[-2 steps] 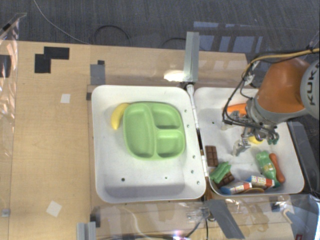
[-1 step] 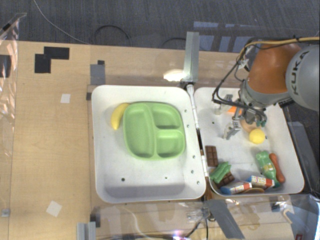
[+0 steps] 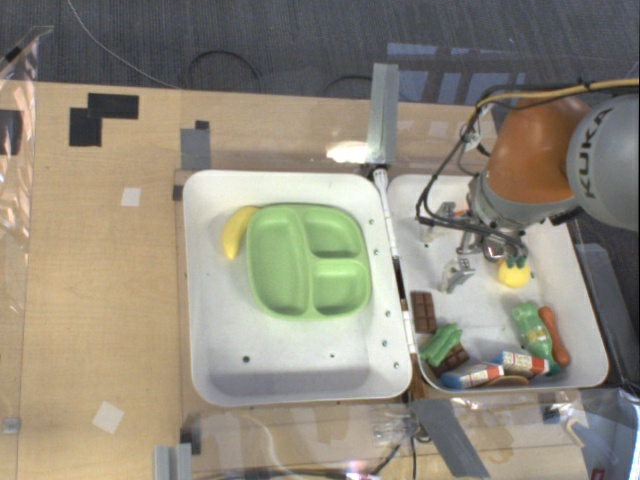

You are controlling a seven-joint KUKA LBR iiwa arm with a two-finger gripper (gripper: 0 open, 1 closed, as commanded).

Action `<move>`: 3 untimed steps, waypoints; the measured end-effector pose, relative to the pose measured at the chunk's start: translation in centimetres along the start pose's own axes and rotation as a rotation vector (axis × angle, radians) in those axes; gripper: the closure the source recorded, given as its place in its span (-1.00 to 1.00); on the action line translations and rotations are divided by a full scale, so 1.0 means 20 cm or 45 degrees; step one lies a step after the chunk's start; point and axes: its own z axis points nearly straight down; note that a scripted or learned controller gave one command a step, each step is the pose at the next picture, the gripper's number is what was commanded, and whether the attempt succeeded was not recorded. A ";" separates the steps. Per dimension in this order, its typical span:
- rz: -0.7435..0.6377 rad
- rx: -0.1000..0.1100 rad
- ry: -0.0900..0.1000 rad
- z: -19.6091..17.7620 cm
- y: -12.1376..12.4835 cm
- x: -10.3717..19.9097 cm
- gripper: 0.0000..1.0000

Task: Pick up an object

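**Arm parked over the right bin, nothing grabbed yet as far as I can see**

So the arm (image 3: 545, 153) comes in from the right and hangs over the right bin (image 3: 590, 313), with the claw (image 3: 460, 273) pointing down at a bare patch of white floor in the bin's upper middle. It's small and dark from up here, so I honestly can't tell whether it's open or closed. Nothing is visibly in it.

Closest candidate is a little yellow toy (image 3: 513, 273) just to the claw's right, near it but apart. It's roundish, so no real long axis to speak of. My guess is that's the target, simply because the claw sits beside it.

The rest is piled along the near edge, probably just where stuff slides to: a brown chocolate bar (image 3: 424, 313) lying lengthwise along the left wall, a green item (image 3: 441, 346) below it, and a red-and-white tube (image 3: 490, 374) lying roughly crosswise.

The left bin (image 3: 215, 358) holds a green divided plate (image 3: 305, 260) with a banana (image 3: 234, 232) tucked against its left rim.
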 end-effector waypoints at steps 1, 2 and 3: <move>-0.128 0.000 -0.002 0.00 0.02 0.01 -1.00; -0.102 0.000 -0.001 0.00 0.07 0.03 -1.00; -0.106 0.003 -0.024 -0.08 0.07 0.00 1.00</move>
